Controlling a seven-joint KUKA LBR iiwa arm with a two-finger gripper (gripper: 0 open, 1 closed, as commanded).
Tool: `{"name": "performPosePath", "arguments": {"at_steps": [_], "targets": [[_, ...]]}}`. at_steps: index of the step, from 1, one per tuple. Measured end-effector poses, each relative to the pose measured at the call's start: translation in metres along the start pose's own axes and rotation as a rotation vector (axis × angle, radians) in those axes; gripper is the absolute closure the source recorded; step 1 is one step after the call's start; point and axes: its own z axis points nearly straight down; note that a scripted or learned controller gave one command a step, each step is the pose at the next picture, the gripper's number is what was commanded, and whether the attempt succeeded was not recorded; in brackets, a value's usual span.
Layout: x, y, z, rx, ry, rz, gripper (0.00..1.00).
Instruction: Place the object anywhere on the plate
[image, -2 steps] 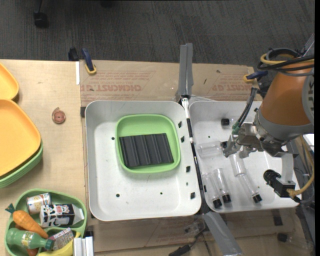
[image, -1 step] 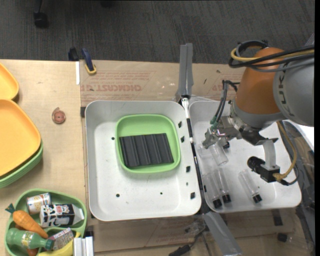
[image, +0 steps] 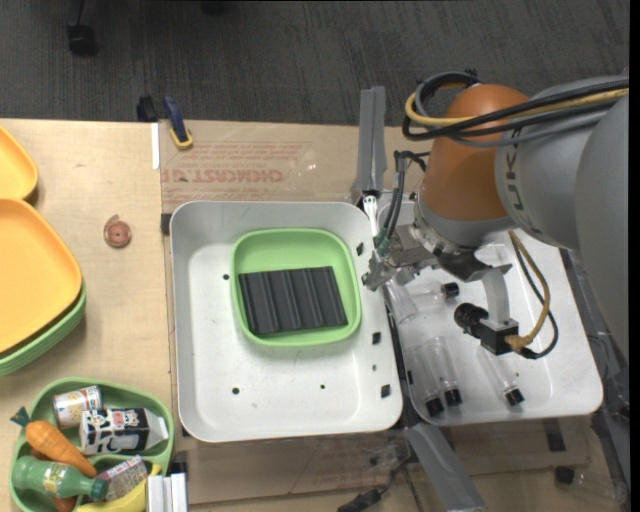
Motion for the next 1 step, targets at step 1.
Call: {"name": "performPosePath", "arguments": {"at_steps": [1], "targets": [[-0.0001,0.0000,-0.0001,0.000,0.000,0.001,0.00]]}}
